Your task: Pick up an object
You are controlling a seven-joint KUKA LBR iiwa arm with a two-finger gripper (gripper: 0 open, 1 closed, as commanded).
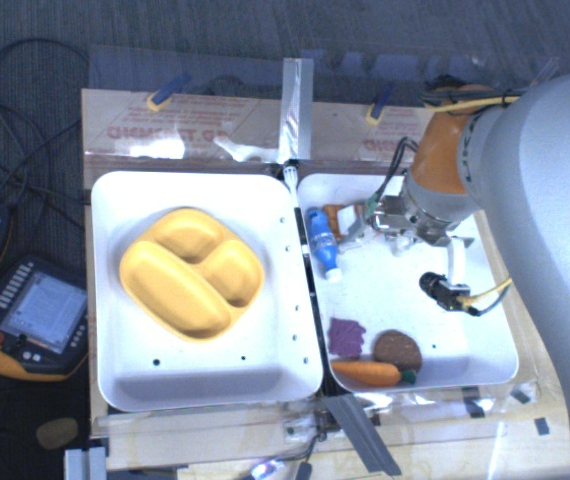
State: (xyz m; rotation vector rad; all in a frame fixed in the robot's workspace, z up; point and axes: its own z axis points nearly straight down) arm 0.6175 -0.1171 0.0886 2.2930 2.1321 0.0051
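Observation:
The right bin holds several objects. A blue bottle with a white cap lies along its left wall. A small orange-brown item sits just behind the bottle. At the front are a purple piece, a brown round lump and an orange carrot. My gripper hangs low over the back of this bin, just right of the bottle and the orange-brown item. Nothing is visibly held in it. A black part with a yellow cable hangs beside the wrist.
The left bin holds a large yellow lumpy object. A control pendant and cables lie on the floor to the left. Clips and a tape strip stand behind the bins. The grey arm covers the right bin's right side.

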